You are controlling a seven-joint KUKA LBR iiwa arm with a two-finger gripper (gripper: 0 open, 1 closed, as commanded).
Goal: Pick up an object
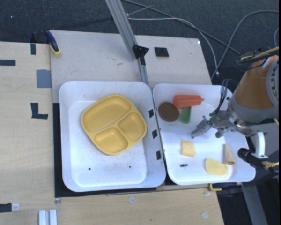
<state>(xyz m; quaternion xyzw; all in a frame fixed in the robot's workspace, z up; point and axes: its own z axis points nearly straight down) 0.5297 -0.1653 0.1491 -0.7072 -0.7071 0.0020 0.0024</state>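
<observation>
Gripper (200,129) is hovering mid right bin (196,170), metal fingers pointing toward 8 o'clock, nothing between them; can't tell if the jaws are spread or closed. Yellow cheese-like cube (188,148) is sitting just at its 7 o'clock. Brown disc (168,111), orange carrot shape (188,100) and green piece (185,115) are lying at 11. Glossy three-compartment yellow plate (114,124) is sitting in left bin (107,179).

A yellow divided plate (114,124) lay in the left white bin (70,172). A metal pole (124,25) slanted across the bench (18,125). Cables (178,20) trailed over dark floor behind.
</observation>
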